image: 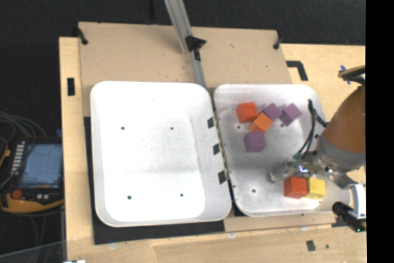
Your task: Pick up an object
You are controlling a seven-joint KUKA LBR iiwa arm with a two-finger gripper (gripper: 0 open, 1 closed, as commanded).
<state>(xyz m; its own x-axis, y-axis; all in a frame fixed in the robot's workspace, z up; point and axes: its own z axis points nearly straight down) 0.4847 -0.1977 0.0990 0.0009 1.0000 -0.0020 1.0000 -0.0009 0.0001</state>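
Note:
The right bin [246, 200] holds several small cubes. At its back lie an orange-red cube [247, 111], an orange cube [262, 123] and two purple cubes [271, 111] [291, 113]. A third purple cube [254, 141] sits nearer the middle. A red cube [295, 187] and a yellow cube [316, 186] lie side by side at the front right. My gripper [300, 169] hangs low over the front right of this bin, right behind the red cube and partly overlapping its top edge. I see no cube held in it.
The left bin [98, 132] stands beside the right one, with black clips along the shared rims [217, 148]. A metal pole [175, 3] rises behind the bins. The arm's orange band [348, 126] looms over the right bin's right wall.

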